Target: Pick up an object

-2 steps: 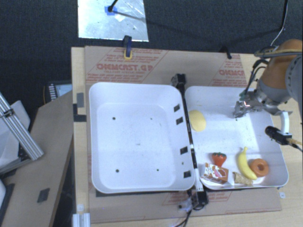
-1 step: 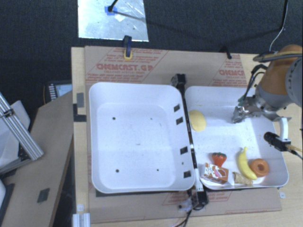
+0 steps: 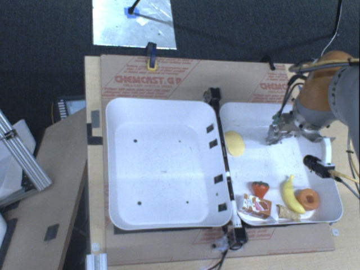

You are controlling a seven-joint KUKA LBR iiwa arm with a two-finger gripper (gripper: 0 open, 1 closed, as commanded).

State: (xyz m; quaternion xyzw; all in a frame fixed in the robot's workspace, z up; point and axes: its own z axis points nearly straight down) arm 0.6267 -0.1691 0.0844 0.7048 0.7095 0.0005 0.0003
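Yellow lemon (image 3: 235,143) near hand (image 3: 274,138), left, apart.

One camera sat fixed above the bench (image 3: 169,75), looking down at a slant from a moderate height. It took in both white bins (image 3: 163,162) side by side, with dark floor beyond the far edge.

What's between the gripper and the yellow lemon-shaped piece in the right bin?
Nothing visible. The gripper is above the right bin's floor, and the yellow piece lies to its left by the divider, with bare white floor between. The strawberry, banana and the rest sit nearer the front edge, off that line.
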